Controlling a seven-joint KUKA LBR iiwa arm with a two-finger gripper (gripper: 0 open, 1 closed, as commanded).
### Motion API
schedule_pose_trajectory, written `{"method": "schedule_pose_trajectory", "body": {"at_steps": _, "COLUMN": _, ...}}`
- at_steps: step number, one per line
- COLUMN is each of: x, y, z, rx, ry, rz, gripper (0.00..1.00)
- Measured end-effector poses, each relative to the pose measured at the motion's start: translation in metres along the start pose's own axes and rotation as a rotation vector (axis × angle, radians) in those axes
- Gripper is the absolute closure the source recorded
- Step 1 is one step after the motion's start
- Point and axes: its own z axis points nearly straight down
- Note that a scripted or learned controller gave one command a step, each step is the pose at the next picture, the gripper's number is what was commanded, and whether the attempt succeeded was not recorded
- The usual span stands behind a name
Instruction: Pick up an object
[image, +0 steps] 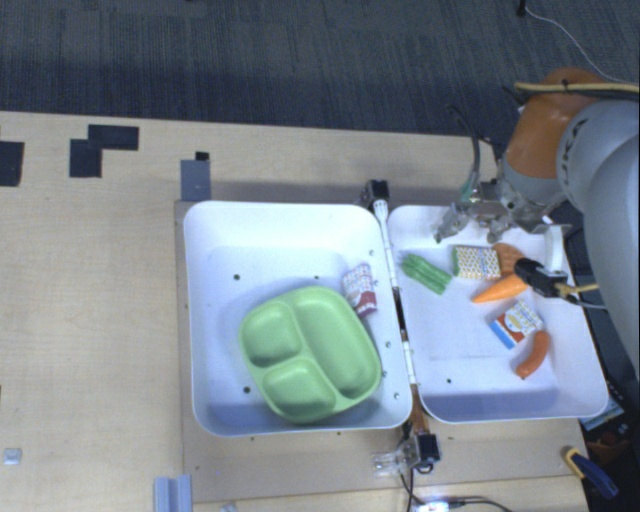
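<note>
right white bin: gripper unclenched, empty, just above yellow cracker box

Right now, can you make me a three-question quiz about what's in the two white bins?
1. Where is the green plate?
A. left bin
B. right bin
C. on the floor

2. What colour is the carrot?
A. blue
B. orange
C. purple

3. How does the gripper stand?
A. deep in the left bin
B. above the far edge of the right bin
C. resting on the green plate

Answers:
1 A, the plate lies in the left bin, beside a small can.
2 B, the carrot is orange and sits near the green stick.
3 B, it is by the right bin's back rim.
</note>
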Motion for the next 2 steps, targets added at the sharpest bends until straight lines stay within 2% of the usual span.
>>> {"method": "schedule_pose_trajectory", "body": {"at_steps": 1, "x": 0.042, "y": -0.003, "z": 0.024, "rx": 0.009, "ry": 0.003, "rz": 0.012, "gripper": 0.0}}
{"method": "schedule_pose_trajectory", "body": {"at_steps": 2, "x": 0.041, "y": -0.001, "z": 0.011, "rx": 0.002, "ry": 0.0, "rz": 0.008, "gripper": 1.0}}
